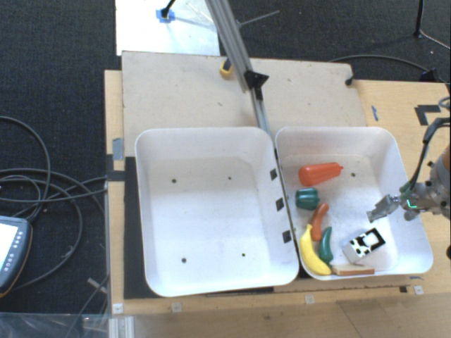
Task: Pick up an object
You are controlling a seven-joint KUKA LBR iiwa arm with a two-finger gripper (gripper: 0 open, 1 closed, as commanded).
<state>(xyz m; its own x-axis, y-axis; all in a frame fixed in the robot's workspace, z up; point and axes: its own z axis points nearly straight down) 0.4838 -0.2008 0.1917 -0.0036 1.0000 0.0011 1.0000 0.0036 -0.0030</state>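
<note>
The right bin (394, 153) holds several small objects. An orange carrot-shaped piece (320, 172) lies near its back. A small teal cup (306, 198) sits by the left wall, with a red-orange sausage (319, 220) just below it. A yellow banana (313, 251) and a dark green piece (326, 245) lie at the front left. A white toy with black patches (364, 245) rests at the front, beside a flat tan block (352, 270). My gripper (386, 208) hangs open over the bin's right side, above and right of the white toy, with nothing between its fingers.
The left bin (151, 189) stands alongside, sharing a divider wall (280, 203). A grey metal pole (232, 41) slants in from the back down to that divider. Cables and a tablet (10, 248) lie on the floor at the left.
</note>
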